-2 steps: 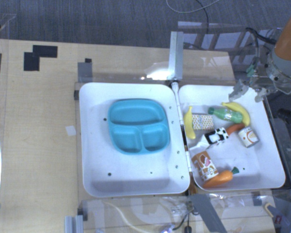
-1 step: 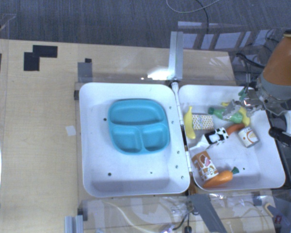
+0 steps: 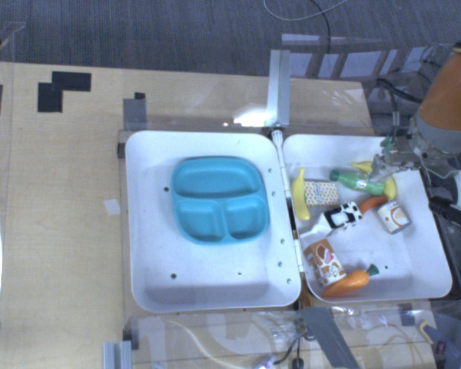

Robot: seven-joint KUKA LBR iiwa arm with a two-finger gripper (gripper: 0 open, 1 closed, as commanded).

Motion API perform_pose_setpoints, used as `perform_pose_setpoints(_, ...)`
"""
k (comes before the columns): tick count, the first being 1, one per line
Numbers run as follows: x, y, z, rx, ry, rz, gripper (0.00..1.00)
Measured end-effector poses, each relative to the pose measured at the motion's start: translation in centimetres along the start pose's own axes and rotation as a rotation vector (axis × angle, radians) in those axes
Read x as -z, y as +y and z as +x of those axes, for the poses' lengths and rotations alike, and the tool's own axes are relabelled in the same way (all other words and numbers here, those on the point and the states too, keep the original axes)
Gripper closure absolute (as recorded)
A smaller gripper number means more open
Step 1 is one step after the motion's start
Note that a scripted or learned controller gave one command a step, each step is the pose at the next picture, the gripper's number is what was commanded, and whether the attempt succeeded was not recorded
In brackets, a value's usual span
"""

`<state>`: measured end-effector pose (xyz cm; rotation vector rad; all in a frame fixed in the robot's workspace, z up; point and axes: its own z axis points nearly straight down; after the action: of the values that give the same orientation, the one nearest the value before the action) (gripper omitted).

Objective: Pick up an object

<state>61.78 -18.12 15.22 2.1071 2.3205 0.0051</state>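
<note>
The right bin holds several small toy foods. A yellow banana lies along its left wall beside a patterned box. A green bottle and a yellow piece lie near the back. A black-and-white toy, an orange piece, a white cup, a brown can and a carrot lie further forward. My gripper hangs over the bin's back right, just above the green bottle and the yellow piece. I see nothing held in it.
The left bin contains a blue divided plate. A metal post rises behind the wall between the bins. Cables and fittings crowd the bench's right edge near the arm.
</note>
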Motion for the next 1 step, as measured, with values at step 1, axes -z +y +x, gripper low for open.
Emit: perform_pose_setpoints(1, 0.0, 0.0, 0.0, 0.0, 0.0, 0.0, 0.0)
